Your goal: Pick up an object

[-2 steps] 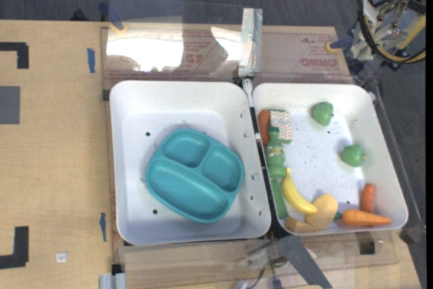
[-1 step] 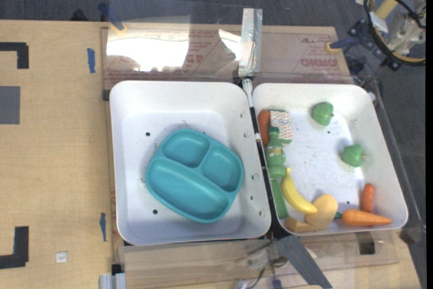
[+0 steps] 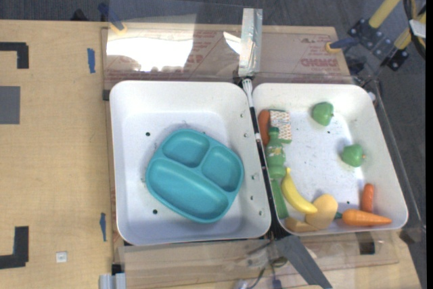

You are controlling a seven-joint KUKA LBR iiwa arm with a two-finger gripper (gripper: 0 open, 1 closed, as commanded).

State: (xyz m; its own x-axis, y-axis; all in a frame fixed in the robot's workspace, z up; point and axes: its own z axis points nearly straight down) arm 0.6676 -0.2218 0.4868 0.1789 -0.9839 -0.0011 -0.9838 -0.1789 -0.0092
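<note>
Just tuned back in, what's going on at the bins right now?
Nothing is being handled at this moment. The left white bin holds a teal plastic divided plate. The right white bin holds the toy food: two round green pieces, a yellow banana, an orange carrot near the front edge, and more pieces crowded along its left wall. All of it lies loose in the bin, so no pick has been made.

We see toy food in the right bin (image 3: 379, 145): two green round pieces, one (image 3: 323, 112) at twelve o'clock, another (image 3: 352, 155) at three. A yellow banana (image 3: 295, 194) curves at seven, touching a tan pear-like piece (image 3: 325, 208). An orange carrot (image 3: 364, 217) lies flat at five o'clock.
</note>
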